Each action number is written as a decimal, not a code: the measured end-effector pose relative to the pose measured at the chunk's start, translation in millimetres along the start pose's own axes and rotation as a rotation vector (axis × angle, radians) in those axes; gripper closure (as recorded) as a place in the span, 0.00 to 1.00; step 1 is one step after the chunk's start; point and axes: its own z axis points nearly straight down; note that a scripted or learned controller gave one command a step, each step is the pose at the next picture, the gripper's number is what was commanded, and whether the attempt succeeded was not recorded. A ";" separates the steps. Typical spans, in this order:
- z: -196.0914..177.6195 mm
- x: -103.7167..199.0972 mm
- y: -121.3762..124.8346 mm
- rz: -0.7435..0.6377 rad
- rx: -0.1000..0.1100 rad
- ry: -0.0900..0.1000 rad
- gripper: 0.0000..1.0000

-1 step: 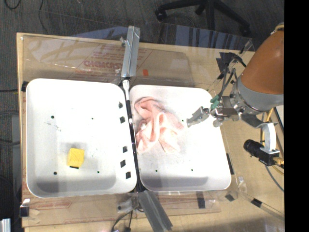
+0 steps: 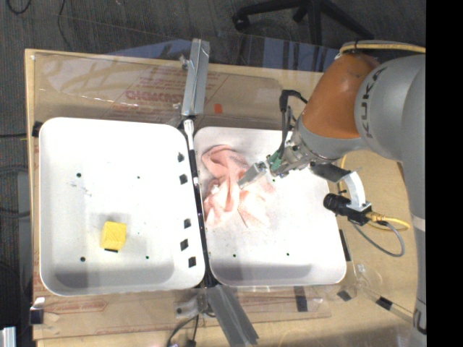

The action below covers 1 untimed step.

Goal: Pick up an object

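Big grey arm (image 2: 383,114) leans in from the right, its orange band bulging above the wrist. Under it sits the bench (image 2: 108,85), carrying two shallow white bins: the left bin (image 2: 72,150) and the right bin (image 2: 311,259), joined along a metal divider (image 2: 194,78). A crumpled pink cloth (image 2: 226,183) is heaped in the right bin, up against its left wall. The gripper (image 2: 255,176) is down at the cloth's right edge, touching the fabric; from here I cannot tell how wide it stands or whether it has any cloth. Over in the left bin, a small yellow block (image 2: 113,236) lies near the front.
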 end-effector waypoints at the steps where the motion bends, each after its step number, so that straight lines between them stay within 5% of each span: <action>1: 79.3 -34.5 22.6 0.034 -0.008 -0.005 0.00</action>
